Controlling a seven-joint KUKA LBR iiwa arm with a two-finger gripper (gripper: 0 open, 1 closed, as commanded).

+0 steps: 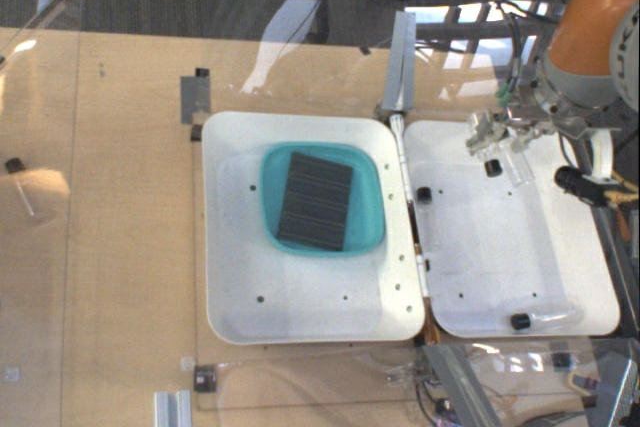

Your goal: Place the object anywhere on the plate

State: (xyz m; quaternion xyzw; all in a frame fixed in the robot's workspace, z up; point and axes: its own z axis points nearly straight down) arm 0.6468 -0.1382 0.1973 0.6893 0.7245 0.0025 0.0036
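Object: a dark grey, flat, rectangular block with fine ribs across its top (316, 202). It lies on the teal plate, near the plate's middle, and its long side is turned a little away from the plate's edges.
Plate: a teal, shallow plastic plate with rounded corners (370, 215). It sits in the upper middle part of the left white bin (230, 295).
Task state: I judge the placing as already done, because the block rests fully inside the plate's rim.
How the block will handle: it looks stiff and light, maybe foam or rubber, so I think it is not fragile. The ribs should give some friction to the fingers.
Where to take hold: I would grip it across the two long edges, near the middle of its length, from above. It is low, so the fingers must come down almost to the plate surface.
Gripper: the two-finger gripper (497, 137) hangs over the upper part of the right white bin (580, 315), well apart from the plate.
Fingers: nothing shows between them; I cannot tell whether they are open or closed, because they are small and light against the white bin.
Arm: the grey arm with its orange band (590, 10) reaches in beyond the right bin, with the wrist turned towards the plate.
Desk: the light wooden desk (100, 245) carries both bins side by side.
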